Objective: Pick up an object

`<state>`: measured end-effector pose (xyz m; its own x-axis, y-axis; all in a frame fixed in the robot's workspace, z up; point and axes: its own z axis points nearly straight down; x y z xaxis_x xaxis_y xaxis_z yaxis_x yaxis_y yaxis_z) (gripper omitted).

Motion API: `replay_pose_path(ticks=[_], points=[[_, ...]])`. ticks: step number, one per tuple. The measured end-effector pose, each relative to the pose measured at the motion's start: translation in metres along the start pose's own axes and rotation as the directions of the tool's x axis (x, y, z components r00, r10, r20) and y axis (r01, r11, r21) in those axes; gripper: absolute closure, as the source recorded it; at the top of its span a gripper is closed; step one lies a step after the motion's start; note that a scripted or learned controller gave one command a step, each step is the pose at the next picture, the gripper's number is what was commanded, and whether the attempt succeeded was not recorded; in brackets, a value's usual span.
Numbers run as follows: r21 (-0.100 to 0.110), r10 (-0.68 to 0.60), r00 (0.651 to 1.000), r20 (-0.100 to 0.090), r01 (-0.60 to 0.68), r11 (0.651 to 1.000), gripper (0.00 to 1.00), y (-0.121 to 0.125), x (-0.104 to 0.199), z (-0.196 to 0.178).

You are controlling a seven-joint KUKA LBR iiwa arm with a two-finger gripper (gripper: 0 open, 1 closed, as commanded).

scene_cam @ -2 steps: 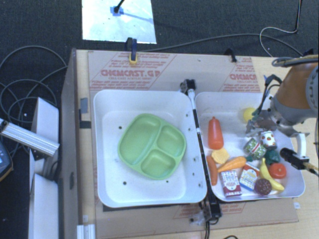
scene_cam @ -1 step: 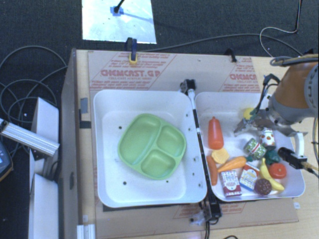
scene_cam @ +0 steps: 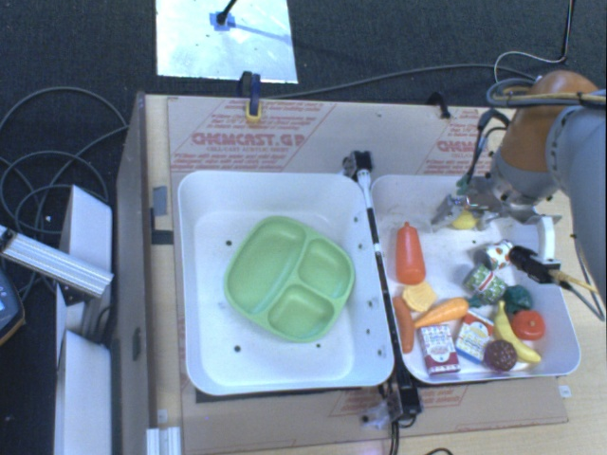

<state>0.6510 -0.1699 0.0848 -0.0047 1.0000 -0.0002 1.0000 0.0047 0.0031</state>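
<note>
Right bin point(scene_cam: 569, 354) — arm bent low, pincer point(scene_cam: 464, 212) over yellow piece point(scene_cam: 464, 221)

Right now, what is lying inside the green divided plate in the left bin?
Nothing lies inside the green divided plate: all three compartments show bare green. It rests on the floor of the left bin. What is under the plate is covered and cannot be seen.

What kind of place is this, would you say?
Probably a robotics lab test bench: a grey arm reaches over two white bins, toy food fills one, and loose cables lie on the floor.
</note>
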Motion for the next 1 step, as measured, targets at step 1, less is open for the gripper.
replay_pose_path(ticks=[1], points=[[-0.003,-0.003,1.000,0.002,0.003,1.000,1.00,0.0009,-0.0007,-0.0113]])
